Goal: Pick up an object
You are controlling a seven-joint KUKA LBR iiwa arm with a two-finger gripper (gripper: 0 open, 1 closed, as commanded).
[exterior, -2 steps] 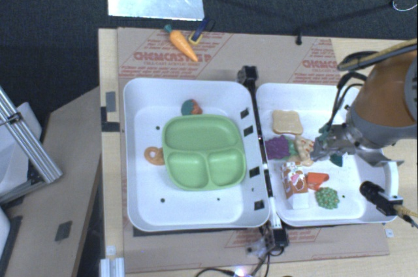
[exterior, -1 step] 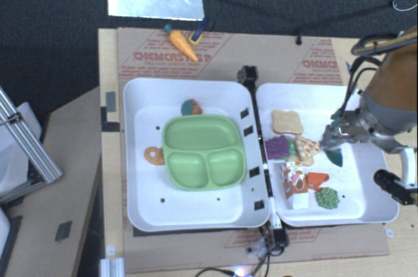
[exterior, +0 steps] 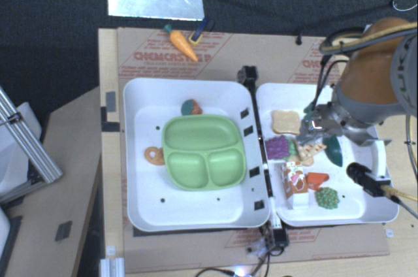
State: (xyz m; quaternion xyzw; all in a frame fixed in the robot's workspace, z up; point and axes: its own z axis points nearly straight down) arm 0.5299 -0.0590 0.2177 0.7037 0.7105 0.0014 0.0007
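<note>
Reaching in from the right, low over the right bin point(exterior: 375, 158). Gripper point(exterior: 309, 132) hanging down among the toy food, just above the purple grapes point(exterior: 277, 147) and the pale cracker piece point(exterior: 309, 150). Fingers too blurred and small to call, open or shut, cannot tell. Nothing seen clamped between them. Bread slice point(exterior: 285, 121) lying just to the left of the gripper, dark green leaf point(exterior: 334, 151) to its right. Further forward, a red-and-white packet point(exterior: 294, 180), an orange wedge point(exterior: 317, 179) and a green broccoli head point(exterior: 327, 198). Over in the left bin point(exterior: 140, 138), a green divided tray point(exterior: 202, 151), a small pretzel ring point(exterior: 155, 155) beside it, a round fruit point(exterior: 191, 107) behind. Carrot point(exterior: 182, 44) lying out on the cardboard point(exterior: 261, 47).
</note>
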